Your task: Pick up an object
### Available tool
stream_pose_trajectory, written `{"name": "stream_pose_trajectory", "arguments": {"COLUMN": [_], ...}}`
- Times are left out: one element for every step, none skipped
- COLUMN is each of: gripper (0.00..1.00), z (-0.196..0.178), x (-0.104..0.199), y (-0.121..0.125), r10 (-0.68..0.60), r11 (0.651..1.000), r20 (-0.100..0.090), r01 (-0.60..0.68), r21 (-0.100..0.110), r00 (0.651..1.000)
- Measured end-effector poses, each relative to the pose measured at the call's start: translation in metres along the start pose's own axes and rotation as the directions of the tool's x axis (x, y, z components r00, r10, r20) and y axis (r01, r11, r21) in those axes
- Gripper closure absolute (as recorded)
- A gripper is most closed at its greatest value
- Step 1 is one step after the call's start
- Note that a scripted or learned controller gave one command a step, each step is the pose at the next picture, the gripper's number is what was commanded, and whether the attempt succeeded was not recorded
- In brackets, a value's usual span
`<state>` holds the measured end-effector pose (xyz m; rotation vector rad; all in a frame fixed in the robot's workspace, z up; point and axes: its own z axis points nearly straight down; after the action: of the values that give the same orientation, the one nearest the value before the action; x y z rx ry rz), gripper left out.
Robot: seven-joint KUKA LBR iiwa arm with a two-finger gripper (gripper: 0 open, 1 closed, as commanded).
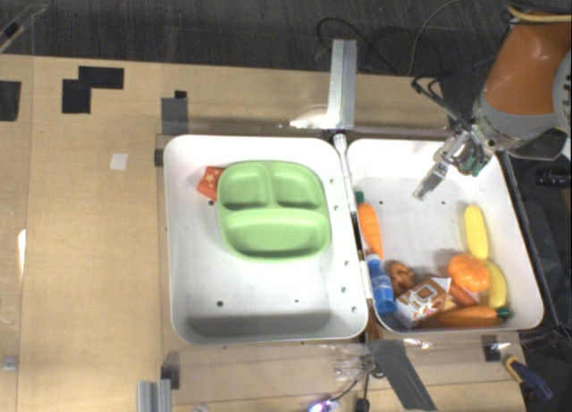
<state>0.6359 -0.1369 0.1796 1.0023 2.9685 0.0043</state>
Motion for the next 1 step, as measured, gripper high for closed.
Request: {"name": "stream_pose_trajectory", "arguments": {"gripper": [0.0], "z": [0.0846], "x": [0.0107], "y": [0.0478], "r10": [0.144], "r11": [0.99], "r20": [-0.001], "r01": [-0.144], "r21": [0.001], "r00": [0.99]}}
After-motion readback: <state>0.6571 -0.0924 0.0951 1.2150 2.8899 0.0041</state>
